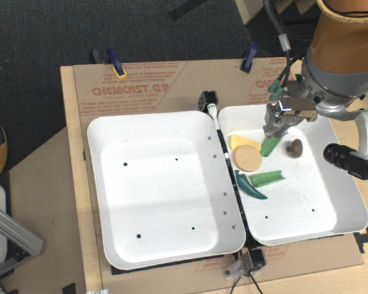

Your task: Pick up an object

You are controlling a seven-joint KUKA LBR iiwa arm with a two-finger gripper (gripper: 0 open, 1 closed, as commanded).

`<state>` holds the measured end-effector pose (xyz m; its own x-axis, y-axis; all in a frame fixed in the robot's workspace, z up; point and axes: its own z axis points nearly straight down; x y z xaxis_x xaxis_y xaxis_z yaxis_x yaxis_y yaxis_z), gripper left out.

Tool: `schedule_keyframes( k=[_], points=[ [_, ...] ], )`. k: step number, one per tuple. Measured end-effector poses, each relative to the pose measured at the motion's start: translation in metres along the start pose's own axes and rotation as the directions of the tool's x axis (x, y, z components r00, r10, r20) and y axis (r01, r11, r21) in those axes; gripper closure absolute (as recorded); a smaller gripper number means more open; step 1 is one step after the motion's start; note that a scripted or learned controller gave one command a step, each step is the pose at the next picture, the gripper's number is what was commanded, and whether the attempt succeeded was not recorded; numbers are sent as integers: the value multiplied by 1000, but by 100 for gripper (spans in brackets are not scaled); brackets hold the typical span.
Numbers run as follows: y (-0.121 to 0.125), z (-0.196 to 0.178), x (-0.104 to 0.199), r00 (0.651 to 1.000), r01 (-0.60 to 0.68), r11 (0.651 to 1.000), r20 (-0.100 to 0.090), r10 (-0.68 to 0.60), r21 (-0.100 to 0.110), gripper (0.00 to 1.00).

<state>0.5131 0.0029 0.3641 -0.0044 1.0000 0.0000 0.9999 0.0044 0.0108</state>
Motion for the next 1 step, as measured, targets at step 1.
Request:
schedule_keyframes(
  k=[1],
  points=[
    [-1,-7,-1,1000,-3,1000,1,3,6,100]
  ],
)
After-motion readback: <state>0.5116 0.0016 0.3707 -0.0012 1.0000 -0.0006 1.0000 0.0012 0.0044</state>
